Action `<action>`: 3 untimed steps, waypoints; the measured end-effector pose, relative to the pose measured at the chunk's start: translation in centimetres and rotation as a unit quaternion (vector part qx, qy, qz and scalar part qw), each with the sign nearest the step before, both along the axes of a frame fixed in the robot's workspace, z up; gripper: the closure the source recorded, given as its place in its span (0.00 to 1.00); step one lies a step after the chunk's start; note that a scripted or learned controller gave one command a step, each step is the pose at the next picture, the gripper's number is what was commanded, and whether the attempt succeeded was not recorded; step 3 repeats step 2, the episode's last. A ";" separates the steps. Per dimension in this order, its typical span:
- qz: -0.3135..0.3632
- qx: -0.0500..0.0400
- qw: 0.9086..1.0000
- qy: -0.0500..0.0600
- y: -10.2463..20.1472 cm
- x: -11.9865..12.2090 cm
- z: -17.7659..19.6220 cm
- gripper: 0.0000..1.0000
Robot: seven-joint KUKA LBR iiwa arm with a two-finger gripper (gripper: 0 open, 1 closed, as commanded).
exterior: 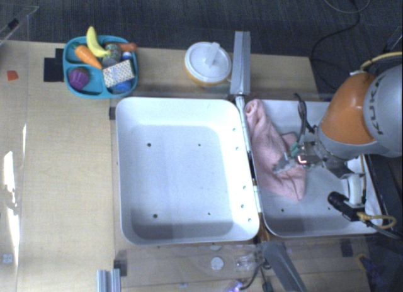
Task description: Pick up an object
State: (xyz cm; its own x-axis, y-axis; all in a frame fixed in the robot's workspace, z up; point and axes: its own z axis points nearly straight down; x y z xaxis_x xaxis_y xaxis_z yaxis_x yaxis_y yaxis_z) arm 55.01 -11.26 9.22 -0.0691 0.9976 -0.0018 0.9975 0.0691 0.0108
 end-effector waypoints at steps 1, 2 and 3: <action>0.001 0.000 1.000 -0.004 0.2 0.3 1.2 1.00; 0.126 -0.001 0.992 0.001 4.1 9.5 10.5 1.00; 0.126 -0.001 0.992 0.001 4.1 9.5 10.5 1.00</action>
